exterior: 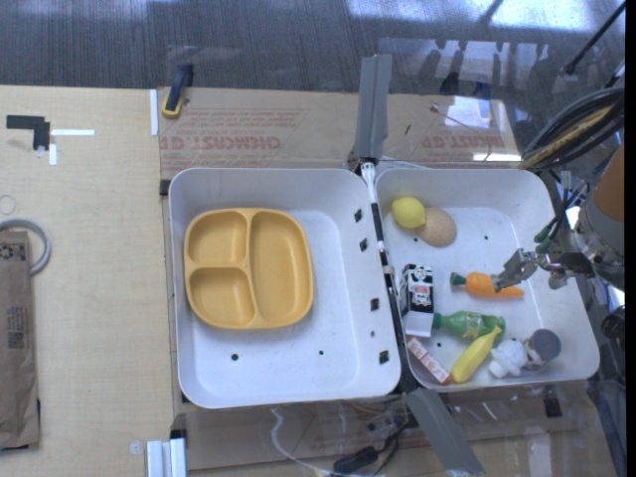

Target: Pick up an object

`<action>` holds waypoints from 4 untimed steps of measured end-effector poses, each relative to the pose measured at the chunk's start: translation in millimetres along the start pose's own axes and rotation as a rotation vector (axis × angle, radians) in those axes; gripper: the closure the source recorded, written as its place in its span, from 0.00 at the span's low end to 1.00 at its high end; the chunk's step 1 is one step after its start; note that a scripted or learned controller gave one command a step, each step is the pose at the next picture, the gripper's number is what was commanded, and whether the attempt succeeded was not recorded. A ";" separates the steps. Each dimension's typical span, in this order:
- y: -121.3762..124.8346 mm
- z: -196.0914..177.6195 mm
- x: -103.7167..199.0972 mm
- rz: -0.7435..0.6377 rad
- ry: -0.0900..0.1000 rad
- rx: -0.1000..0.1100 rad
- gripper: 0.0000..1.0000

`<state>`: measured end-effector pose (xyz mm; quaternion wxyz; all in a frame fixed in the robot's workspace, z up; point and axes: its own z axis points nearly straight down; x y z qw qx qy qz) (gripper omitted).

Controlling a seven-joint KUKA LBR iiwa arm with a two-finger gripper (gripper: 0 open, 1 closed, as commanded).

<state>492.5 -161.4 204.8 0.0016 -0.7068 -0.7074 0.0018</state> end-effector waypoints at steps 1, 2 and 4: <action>32.2 102.1 2.7 -0.167 -0.001 -0.004 0.00; 32.0 94.8 1.8 -0.165 -0.002 -0.002 1.00; 67.2 14.9 80.8 -0.420 -0.001 -0.001 1.00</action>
